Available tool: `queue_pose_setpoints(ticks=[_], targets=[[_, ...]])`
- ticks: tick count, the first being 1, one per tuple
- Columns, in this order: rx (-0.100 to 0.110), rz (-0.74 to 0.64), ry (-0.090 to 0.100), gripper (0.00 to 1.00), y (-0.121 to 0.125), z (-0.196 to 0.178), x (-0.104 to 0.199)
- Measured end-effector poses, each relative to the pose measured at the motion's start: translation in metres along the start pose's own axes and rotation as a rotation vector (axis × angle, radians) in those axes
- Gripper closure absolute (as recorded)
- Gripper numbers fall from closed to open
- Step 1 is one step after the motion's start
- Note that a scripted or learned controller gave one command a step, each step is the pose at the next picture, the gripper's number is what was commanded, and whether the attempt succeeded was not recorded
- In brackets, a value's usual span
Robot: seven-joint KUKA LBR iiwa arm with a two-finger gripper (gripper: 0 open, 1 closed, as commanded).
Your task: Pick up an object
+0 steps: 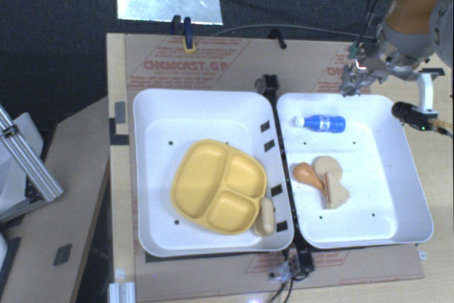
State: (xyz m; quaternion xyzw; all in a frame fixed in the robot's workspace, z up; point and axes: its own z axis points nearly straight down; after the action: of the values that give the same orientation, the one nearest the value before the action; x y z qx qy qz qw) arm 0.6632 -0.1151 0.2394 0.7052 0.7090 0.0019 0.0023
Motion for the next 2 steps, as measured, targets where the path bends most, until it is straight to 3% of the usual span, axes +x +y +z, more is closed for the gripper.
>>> queue_pose_setpoints(ticks=[2], targets=[[0.006, -0.003, 0.002, 1.00, -0.050, 0.002, 0.101]])
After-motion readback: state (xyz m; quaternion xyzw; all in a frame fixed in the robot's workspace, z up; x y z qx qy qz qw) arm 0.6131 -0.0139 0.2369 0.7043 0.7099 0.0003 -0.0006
